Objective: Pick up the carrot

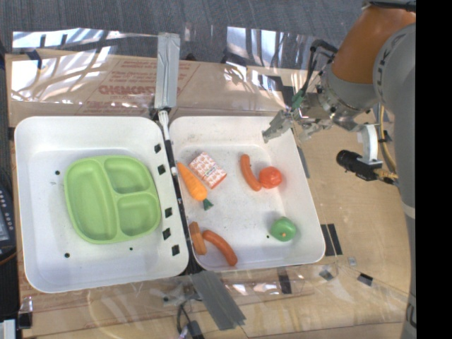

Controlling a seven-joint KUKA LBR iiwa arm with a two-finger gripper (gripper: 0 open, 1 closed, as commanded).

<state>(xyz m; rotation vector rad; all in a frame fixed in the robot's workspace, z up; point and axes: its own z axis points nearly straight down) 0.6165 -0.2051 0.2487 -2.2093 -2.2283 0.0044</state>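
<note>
From the camera view, the gripper (277,129) is hanging at the upper right corner of the right bin (300,168), above its rim, carrying nothing. Whether it is spread or closed I cannot tell at this angle; the tip is reading as a single grey wedge.

The carrot (193,182) is lying on the floor of the same bin, hard against the left wall near the black clips of the seam. It is running on a slant, thick orange end up and to the left, green stem tip pointing down and to the right. A small printed box (207,170) is sitting just beside it on the right, probably touching its upper half.

That crowding is deciding how the pick should go. The arm is needing to cross the bin to the left and turn the wrist so the closing line runs across the carrot's narrow width. Aiming at the lower half, clear of the box, is giving both sides room; the upper half is pinched between wall and box. The sausage (248,171), tomato (270,178) and green fruit (283,229) are lying well apart from that path.
</note>
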